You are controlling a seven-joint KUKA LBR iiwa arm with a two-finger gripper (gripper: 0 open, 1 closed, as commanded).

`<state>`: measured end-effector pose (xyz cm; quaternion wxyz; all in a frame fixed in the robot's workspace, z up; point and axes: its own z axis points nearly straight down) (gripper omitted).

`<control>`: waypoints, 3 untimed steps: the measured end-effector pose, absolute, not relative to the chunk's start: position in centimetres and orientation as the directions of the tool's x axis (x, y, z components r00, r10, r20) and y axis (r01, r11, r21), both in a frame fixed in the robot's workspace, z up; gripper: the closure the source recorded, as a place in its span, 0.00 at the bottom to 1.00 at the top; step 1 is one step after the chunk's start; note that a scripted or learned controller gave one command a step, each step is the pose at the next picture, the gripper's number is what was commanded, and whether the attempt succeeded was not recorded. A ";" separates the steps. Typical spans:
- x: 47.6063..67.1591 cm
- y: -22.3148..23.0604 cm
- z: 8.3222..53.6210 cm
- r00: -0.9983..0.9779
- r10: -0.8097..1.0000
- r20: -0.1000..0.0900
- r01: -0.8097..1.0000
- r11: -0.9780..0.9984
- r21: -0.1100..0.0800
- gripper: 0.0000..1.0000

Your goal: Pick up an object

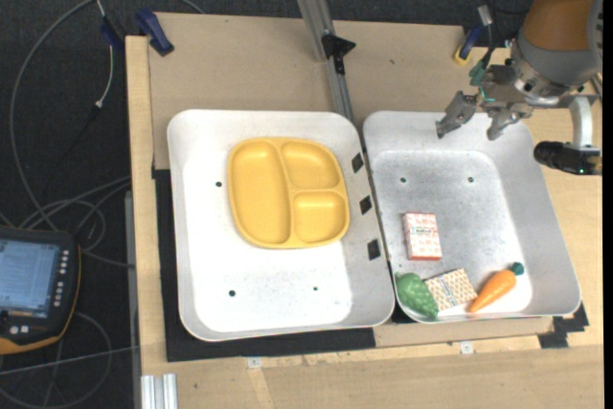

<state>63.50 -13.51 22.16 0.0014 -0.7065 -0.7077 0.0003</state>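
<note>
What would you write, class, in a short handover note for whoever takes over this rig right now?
Pincer: open, holding nothing, above the far edge of the right bin.
Right bin, near end: small pink-and-white box, green toy vegetable, patterned packet, toy carrot.
Left bin: yellow divided tray.
Done: nothing picked up.
Left: bring the pincer down over one object, probably the box since it lies apart, close and lift.

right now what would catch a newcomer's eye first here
The yellow divided tray stands out, lying in the left bin. In the right bin, small items cluster near the front edge: an orange carrot, a green vegetable, a patterned packet and a small red-and-white box. The gripper hangs above that bin's far edge, jaws open.
</note>
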 end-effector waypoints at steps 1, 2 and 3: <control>63.5 -13.5 22.2 -0.002 1.000 0.001 1.000 0.002 -0.002 0.00; 63.8 -14.4 16.7 0.001 1.000 0.002 1.000 -0.001 -0.008 0.00; 63.9 -13.3 11.5 -0.001 1.000 0.002 1.000 0.001 -0.008 0.00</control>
